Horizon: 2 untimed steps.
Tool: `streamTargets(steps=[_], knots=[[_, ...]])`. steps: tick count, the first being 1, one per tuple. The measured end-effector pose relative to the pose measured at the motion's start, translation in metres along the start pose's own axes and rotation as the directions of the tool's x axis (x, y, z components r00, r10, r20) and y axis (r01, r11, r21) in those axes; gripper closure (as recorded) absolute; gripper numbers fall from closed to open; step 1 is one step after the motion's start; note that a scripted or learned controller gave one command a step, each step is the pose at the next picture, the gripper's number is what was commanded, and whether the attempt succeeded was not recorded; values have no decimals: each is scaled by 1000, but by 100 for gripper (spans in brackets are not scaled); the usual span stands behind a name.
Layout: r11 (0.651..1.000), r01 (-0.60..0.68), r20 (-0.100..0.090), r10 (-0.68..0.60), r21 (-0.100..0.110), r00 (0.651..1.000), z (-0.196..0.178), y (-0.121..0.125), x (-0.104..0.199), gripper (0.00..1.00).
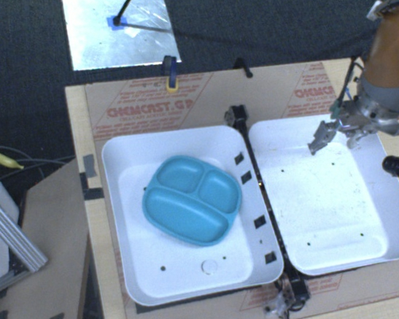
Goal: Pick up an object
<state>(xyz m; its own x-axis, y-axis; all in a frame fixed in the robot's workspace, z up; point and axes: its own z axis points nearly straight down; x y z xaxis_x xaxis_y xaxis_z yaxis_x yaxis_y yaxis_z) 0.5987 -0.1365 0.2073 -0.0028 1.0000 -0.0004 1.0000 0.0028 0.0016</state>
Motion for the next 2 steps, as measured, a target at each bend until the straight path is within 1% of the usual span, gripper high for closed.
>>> streamTargets(steps=[1,2], knots=[[1000,-7,0,7,3,1000,127,-54,-38,0],[1000,-5,-1,5,5,1000,123,-115,-38,0]])
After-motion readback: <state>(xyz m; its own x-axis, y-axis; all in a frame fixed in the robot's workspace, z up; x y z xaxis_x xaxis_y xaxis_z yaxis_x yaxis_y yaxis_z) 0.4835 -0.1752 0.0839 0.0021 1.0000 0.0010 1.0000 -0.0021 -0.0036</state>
